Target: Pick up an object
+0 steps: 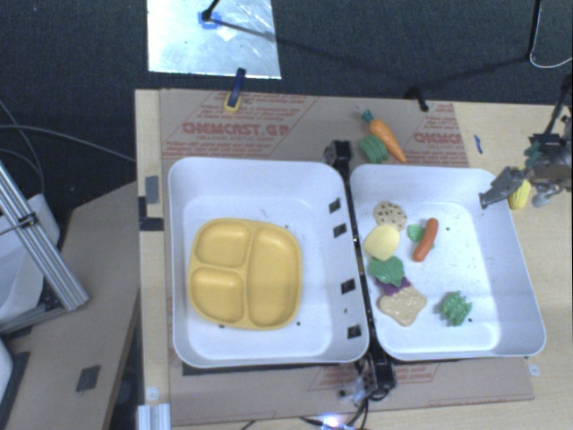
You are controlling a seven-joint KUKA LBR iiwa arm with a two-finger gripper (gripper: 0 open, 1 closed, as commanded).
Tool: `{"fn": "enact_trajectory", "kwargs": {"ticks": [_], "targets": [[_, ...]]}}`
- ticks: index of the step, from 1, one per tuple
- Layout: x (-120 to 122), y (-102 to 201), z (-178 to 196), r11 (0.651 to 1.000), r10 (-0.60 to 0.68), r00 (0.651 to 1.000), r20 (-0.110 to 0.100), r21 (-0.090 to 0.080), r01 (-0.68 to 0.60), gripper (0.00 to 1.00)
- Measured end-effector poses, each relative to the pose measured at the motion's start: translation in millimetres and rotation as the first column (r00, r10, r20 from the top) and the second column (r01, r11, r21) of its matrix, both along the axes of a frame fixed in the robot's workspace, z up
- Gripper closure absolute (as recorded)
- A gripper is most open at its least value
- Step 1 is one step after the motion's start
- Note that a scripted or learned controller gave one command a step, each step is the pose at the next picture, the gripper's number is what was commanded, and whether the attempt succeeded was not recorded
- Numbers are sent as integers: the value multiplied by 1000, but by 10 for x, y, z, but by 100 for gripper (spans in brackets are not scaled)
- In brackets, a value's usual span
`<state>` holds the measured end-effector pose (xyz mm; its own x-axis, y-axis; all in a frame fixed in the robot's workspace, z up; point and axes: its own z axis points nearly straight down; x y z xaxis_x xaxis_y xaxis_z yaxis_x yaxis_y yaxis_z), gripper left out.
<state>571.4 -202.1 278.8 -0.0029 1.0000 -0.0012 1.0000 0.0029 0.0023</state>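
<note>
end effector (519, 193) seems clenched on a small yellow lump (520, 196) over the smooth white right bin (524, 276).

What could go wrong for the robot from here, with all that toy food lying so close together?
The cookie, yellow piece, green leafy piece and tan piece crowd together in the right bin, so a grab might nudge neighbours or close on two. The gripper sits at that bin's far right edge, possibly with something yellow by it; I can't tell whether it's held.
</note>
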Motion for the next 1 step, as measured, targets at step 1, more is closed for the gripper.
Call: {"fn": "enact_trajectory", "kwargs": {"ticks": [1], "targets": [[863,154,-1135,1000,6,1000,5,-1,-6,0]]}}
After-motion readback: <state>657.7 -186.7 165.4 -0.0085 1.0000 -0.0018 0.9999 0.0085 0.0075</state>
